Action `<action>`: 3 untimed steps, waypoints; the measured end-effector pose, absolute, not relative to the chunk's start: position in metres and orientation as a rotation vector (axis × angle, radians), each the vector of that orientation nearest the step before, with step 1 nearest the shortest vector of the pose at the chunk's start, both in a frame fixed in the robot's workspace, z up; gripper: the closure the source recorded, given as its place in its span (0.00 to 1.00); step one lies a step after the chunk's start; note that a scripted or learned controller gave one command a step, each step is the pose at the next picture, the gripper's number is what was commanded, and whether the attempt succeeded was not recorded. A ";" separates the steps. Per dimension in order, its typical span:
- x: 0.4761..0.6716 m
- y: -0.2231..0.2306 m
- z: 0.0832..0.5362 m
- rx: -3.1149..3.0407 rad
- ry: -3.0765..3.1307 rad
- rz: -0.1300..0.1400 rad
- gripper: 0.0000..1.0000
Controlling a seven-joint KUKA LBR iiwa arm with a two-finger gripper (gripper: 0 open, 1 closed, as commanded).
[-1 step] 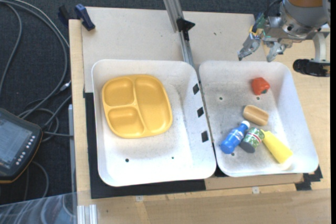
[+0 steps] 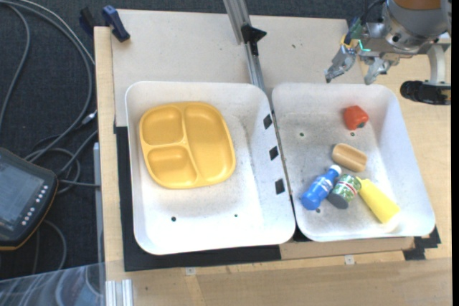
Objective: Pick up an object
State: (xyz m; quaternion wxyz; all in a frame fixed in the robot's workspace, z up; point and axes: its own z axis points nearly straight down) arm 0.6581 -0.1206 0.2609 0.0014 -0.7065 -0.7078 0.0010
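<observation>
Gripper (image 2: pixel 356 69): fingers spread, nothing between them, poised above far rim of right bin (image 2: pixel 401 111).
Red object (image 2: pixel 355 117): nearest pick, far part of right bin, apart from others. Probably light, rigid, smooth; best pinched across narrow sides.
Tan block (image 2: pixel 348 155), blue bottle (image 2: pixel 320 188), green can (image 2: pixel 345 190), yellow bottle (image 2: pixel 378 200): clustered nearer front; crowded.
Left bin (image 2: pixel 143 226): yellow divided plate (image 2: pixel 187 144).

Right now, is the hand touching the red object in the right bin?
Apart. The camera view shows the hand above the bin's far rim, with bare white bin floor between it and the red object.
</observation>
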 end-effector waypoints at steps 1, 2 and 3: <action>0.657 -0.112 0.215 -2.216 -2.220 0.005 0.00; 0.654 -0.107 0.172 -2.217 -2.219 0.005 0.00; 0.660 -0.109 0.112 -2.216 -2.218 0.007 0.00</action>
